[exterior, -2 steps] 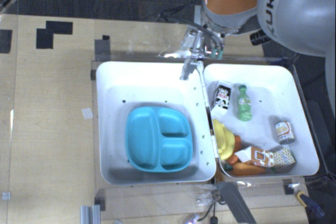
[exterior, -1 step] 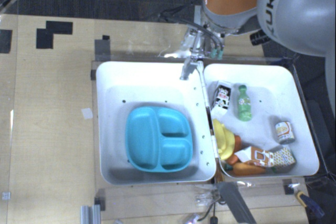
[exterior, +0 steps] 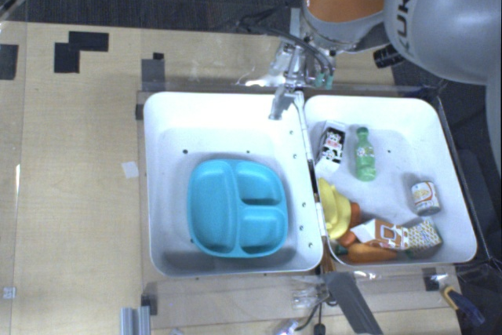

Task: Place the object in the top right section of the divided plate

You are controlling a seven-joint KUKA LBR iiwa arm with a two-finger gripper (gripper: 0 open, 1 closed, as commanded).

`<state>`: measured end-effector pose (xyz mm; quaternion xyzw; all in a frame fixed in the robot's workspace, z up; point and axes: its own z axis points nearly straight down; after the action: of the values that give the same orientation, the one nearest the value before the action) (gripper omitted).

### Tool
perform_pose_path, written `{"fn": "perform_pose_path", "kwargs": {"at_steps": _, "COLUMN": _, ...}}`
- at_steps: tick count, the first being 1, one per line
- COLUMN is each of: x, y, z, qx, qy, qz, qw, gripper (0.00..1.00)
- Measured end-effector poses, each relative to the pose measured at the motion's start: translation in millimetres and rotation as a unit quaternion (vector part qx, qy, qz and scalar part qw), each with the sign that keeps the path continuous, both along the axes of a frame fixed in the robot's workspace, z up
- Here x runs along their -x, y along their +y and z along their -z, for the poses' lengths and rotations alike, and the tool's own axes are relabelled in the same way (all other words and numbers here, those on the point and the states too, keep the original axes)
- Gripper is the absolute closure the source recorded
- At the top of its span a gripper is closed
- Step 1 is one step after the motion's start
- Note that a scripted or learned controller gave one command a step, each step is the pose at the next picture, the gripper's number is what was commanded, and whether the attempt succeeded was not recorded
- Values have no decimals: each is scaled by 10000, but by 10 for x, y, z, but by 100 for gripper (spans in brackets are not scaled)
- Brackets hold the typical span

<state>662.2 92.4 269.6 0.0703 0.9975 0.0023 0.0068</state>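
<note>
The left bin (exterior: 157,192) holds a blue divided plate (exterior: 238,206), all its sections bare. The right bin (exterior: 408,110) holds a small carton (exterior: 332,146) at 11 o'clock, a green bottle (exterior: 364,154) just beside it, a can (exterior: 424,196) at 3 o'clock, and at 7 o'clock a heap: banana (exterior: 335,209), carrot (exterior: 369,252), a box (exterior: 400,234). The gripper (exterior: 286,94) hangs at 12 o'clock above the wall between the bins, carrying nothing; how wide it stands I cannot tell.

The blue divided plate (exterior: 238,207) looks like smooth matt plastic. Right of it, the green bottle (exterior: 363,154) is glossy. Around it, the bench (exterior: 70,169) looks like pale matt wood.
</note>
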Motion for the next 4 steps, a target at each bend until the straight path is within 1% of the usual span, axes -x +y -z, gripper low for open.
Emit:
{"fn": "perform_pose_path", "kwargs": {"at_steps": 2, "x": 0, "y": 0, "z": 0, "qx": 0, "qy": 1, "qz": 0, "qw": 10000, "gripper": 0}}
{"fn": "perform_pose_path", "kwargs": {"at_steps": 3, "x": 124, "y": -197, "z": -365, "qx": 8, "qy": -4, "qz": -332, "qw": 9994, "gripper": 0}}
{"fn": "perform_pose_path", "kwargs": {"at_steps": 4, "x": 244, "y": 191, "z": 827, "qx": 5, "qy": 36, "qz": -276, "qw": 9996, "gripper": 0}}
